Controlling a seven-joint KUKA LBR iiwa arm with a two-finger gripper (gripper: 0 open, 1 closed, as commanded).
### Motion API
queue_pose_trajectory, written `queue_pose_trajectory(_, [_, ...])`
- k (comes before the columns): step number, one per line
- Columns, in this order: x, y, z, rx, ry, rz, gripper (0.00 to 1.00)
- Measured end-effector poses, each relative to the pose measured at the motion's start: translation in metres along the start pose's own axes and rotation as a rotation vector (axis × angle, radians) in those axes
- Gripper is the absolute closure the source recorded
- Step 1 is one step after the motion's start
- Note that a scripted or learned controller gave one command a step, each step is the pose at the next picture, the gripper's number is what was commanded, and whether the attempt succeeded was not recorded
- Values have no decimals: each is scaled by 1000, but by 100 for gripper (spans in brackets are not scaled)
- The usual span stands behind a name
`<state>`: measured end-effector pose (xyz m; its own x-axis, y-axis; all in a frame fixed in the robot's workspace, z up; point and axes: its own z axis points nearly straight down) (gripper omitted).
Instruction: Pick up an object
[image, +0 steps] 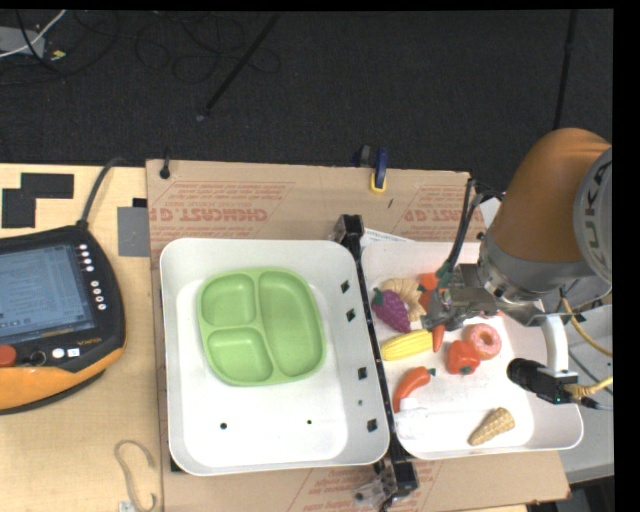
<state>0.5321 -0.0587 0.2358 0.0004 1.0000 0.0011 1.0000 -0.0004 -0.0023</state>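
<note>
The right bin (560, 425) holds several toy foods: a purple eggplant (392, 310), a yellow corn cob (406, 346), a red chili (411, 384), a red pepper (461, 356), a pink donut (485, 340), a beige piece (400, 288) and a waffle cone (491, 427). My gripper (440, 312) is low over the bin's upper middle, just right of the eggplant and above the corn. An orange piece (437, 338) shows right under it and another bit of orange (428, 282) just above it. The gripper body hides what lies directly beneath.
The left bin (190, 420) carries a green divided plate (262, 326). A black divider (365, 350) runs between the bins. An orange-and-black teach pendant (50, 310) lies at far left. A black cable fitting (535, 378) juts over the right bin's right side.
</note>
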Motion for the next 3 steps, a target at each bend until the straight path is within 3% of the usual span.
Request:
queue_pose_trajectory(1, [1, -7, 20, 4, -1, 0, 100])
queue_pose_trajectory(3, [6, 0, 9, 0, 0, 0, 100])
